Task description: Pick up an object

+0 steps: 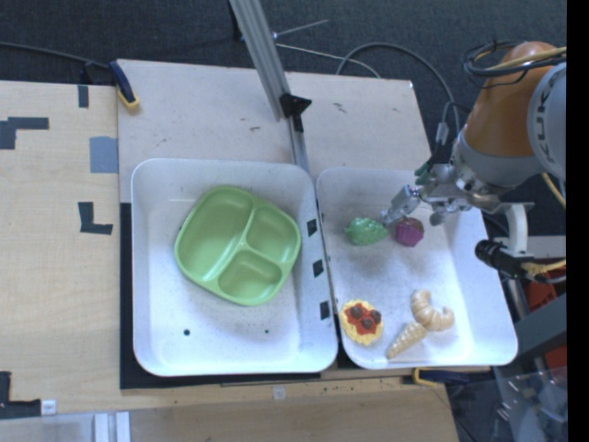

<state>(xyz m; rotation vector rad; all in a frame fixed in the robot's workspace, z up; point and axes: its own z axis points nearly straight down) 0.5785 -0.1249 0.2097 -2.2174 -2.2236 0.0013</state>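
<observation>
My gripper hangs over the upper part of the right bin, reaching in from the right. Its fingers point down and left, just above a dark purple round object. A green leafy toy lies to the left of the purple one. Nearer the front of that bin lie a small yellow tart with red berries and a beige cone-shaped pastry. Nothing shows between the fingers.
The left bin holds a green divided plate. A slanted metal pole rises behind the bins. Cables run over the dark floor behind the right bin. The pale bench stretches off to the left.
</observation>
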